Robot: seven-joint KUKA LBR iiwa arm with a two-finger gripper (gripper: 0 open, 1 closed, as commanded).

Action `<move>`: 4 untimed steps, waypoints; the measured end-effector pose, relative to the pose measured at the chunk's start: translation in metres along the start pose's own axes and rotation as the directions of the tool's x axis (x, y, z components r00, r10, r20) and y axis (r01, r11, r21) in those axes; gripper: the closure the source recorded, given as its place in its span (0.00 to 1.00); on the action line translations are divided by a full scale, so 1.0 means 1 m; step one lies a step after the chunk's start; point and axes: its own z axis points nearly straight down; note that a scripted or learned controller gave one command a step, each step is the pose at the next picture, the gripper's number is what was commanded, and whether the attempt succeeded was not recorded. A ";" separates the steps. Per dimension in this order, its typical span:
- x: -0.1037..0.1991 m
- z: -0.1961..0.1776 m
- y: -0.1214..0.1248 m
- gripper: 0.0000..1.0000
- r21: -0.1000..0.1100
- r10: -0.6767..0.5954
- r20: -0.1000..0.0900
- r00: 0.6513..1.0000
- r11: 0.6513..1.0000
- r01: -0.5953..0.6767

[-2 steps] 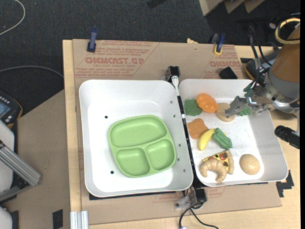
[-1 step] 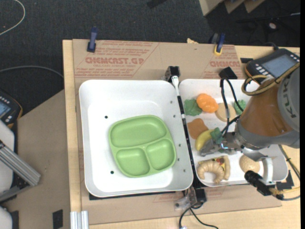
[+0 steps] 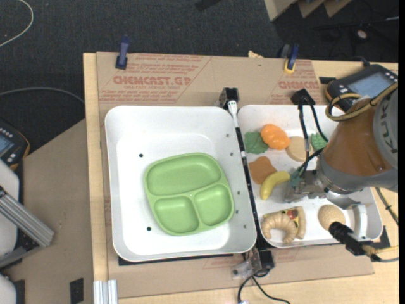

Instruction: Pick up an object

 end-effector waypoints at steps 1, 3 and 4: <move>0.070 -0.095 0.009 1.00 -0.006 -0.010 -0.003 1.000 1.000 0.010; 0.119 -0.194 0.042 1.00 -0.006 -0.001 -0.003 1.000 1.000 0.001; 0.209 -0.268 0.015 1.00 -0.005 -0.013 -0.006 1.000 1.000 0.013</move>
